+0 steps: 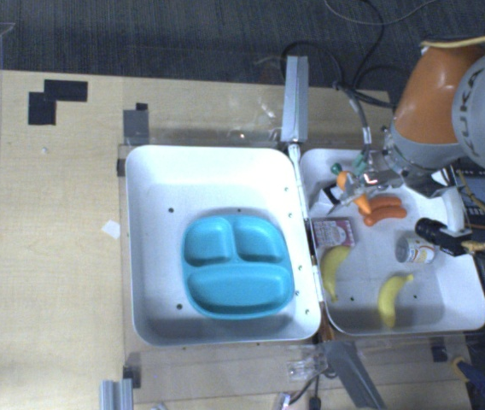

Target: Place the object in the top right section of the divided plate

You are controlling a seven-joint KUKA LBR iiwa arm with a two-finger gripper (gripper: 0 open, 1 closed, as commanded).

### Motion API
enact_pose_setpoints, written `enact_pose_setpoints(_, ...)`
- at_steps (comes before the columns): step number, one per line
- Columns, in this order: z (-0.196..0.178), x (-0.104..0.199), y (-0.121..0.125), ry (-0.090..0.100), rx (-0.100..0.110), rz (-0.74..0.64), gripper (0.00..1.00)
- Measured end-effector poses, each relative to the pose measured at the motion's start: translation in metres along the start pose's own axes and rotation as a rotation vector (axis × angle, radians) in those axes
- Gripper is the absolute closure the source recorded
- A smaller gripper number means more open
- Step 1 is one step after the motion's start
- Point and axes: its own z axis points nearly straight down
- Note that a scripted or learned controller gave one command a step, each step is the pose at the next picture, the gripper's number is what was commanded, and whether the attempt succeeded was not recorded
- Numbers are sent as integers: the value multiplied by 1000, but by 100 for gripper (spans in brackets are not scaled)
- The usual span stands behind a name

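The blue divided plate (pixel 238 265) lies in the left white bin (pixel 153 195), with two small sections at its far side and one long section at its near side. My gripper (pixel 369 178) hangs low over the far part of the right bin (pixel 464 310). Just below it lie two orange-red sausage-shaped pieces (pixel 381 209). A small orange and green item (pixel 341 178) sits just left of the gripper. I see nothing held in the gripper.
The right bin also holds two yellow bananas (pixel 334 269) (pixel 391 298), a dark pink packet (pixel 331 231) by the left wall and a small pale can (pixel 413 249). A metal divider post (pixel 295 101) stands between the bins at the back.
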Motion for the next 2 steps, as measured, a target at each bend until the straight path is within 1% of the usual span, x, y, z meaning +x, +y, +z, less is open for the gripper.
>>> enact_pose_setpoints(1,-86,61,61,1,-3,34,100)
enact_pose_setpoints(2,-225,135,88,1,-2,119,100)
